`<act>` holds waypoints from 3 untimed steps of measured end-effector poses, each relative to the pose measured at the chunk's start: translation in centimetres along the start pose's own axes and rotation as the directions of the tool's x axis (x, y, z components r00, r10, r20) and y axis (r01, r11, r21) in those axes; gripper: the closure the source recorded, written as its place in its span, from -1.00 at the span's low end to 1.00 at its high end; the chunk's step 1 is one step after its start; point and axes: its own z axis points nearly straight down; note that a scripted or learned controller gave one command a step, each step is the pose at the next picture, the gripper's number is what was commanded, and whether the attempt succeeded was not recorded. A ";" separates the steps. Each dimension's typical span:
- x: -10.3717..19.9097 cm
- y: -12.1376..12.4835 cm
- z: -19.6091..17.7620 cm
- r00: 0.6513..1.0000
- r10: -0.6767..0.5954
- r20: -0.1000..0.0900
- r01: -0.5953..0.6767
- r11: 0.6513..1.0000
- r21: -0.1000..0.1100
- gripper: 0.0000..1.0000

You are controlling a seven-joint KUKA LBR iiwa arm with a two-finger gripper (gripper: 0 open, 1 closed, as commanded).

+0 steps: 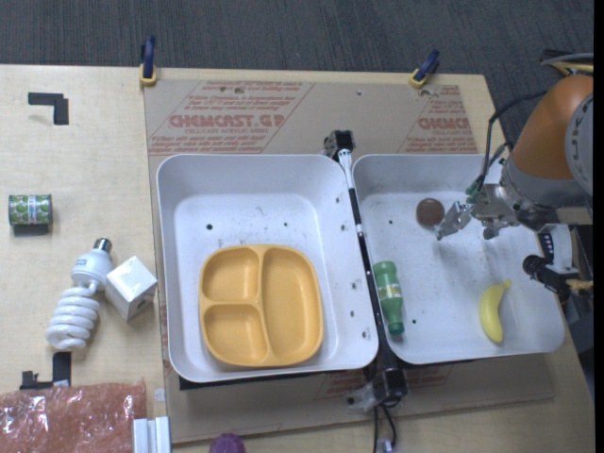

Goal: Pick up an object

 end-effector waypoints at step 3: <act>1.6 0.0 0.9 1.000 -0.001 -0.002 0.001 1.000 0.002 1.00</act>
